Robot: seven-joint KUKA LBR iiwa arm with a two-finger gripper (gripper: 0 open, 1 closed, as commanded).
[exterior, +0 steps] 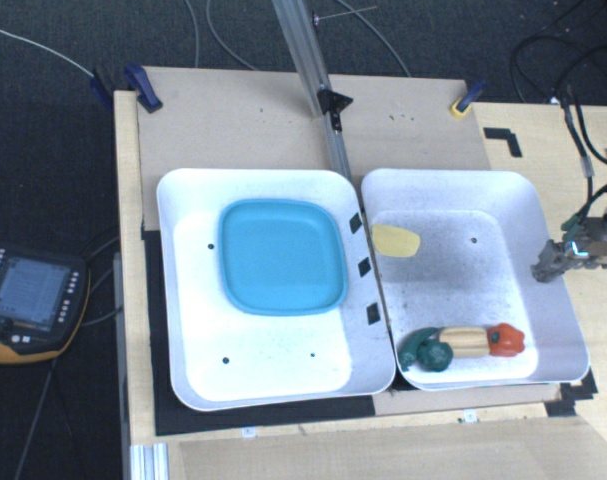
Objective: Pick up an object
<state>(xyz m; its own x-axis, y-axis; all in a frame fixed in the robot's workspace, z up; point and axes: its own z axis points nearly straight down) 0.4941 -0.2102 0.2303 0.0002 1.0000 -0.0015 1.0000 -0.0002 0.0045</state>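
The right bin [528,193] holds a flat yellow piece [396,240] near its left wall. Along its front wall lie a green toy [426,351], a wooden cylinder [465,342] and a red toy [506,340] in a row, touching one another. My gripper [549,266] hangs over the right bin's right rim, well right of the yellow piece and above the red toy in the view. Nothing is seen in it. The left bin [183,268] carries a square blue plate [283,256].
A slanted metal pole [305,43] runs down from the top to the gap between the bins. Blue clamps [143,88] and a yellow clamp [468,98] grip the bench's far edge. A teach pendant [28,303] lies on the floor at left, among cables.
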